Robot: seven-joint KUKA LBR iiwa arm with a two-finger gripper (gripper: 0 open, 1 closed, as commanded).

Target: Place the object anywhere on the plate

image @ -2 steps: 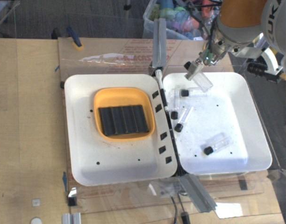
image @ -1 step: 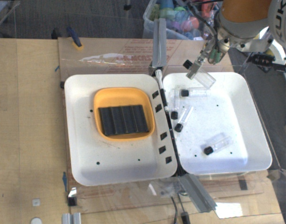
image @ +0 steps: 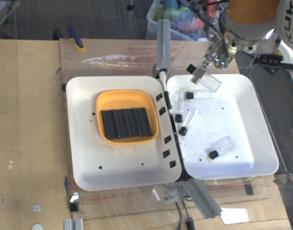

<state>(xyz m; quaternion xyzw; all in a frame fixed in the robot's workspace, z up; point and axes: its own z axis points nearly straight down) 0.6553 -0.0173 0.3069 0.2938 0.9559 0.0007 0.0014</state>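
**Vial Held Above Right Bin**

Counter (image: 27,128) is carrying two white bins. Left bin (image: 79,166) is holding an orange plate (image: 126,98) with a dark ribbed insert (image: 126,123). Claw (image: 200,74) is gripping a clear vial (image: 209,83); three vials (image: 220,148) are lying in the right bin (image: 261,157).

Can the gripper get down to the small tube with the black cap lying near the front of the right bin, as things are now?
Probably yes. That tube lies alone on the floor of the right bin, with nothing over or against it. The gripper is above the bin's far edge, with a clear tube at its tip.
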